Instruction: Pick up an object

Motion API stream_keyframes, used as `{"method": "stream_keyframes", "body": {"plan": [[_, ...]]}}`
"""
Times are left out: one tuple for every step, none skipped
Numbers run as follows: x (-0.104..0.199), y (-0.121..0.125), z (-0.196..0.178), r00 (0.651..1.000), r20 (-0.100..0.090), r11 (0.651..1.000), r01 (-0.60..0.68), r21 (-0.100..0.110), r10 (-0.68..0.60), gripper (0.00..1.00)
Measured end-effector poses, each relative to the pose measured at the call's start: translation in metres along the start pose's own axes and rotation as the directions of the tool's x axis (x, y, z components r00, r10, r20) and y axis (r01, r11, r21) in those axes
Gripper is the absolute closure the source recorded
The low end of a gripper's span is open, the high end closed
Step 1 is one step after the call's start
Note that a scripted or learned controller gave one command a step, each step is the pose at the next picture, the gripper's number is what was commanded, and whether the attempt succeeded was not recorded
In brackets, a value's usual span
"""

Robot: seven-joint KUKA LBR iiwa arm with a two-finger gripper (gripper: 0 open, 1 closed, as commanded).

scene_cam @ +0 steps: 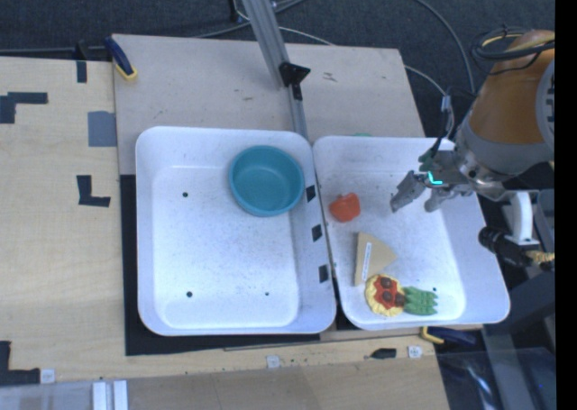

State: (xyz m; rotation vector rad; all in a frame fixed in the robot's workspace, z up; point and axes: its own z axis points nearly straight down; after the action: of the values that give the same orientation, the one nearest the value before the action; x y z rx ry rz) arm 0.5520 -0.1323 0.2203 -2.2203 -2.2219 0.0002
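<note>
As we scan from the left, a round blue plastic bowl (266, 180) sits at the back of the left white bin (171, 246). Across the divider, the right white bin (469, 296) holds a small orange-red rounded toy (344, 208), a tan wedge-shaped piece (372, 256) and a red, yellow and green toy (400, 296) near the front. Our gripper (420, 196) hovers over bare floor with fingers spread, pinching nothing. Descending here, we judge, would close on air. What the front toy depicts is hard to make out.
</note>
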Motion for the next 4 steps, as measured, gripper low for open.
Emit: {"method": "stream_keyframes", "body": {"plan": [[0.000,0.000,0.000,1.000,0.000,1.000,0.000,0.000,0.000,0.00],[0.009,-0.004,0.059,1.000,-0.001,1.000,0.000,0.005,0.000,0.00],[0.007,-0.008,0.102,1.000,0.000,1.000,0.000,0.004,0.000,0.00],[0.007,-0.008,0.131,1.000,0.001,1.000,0.000,-0.001,0.000,0.00]]}}
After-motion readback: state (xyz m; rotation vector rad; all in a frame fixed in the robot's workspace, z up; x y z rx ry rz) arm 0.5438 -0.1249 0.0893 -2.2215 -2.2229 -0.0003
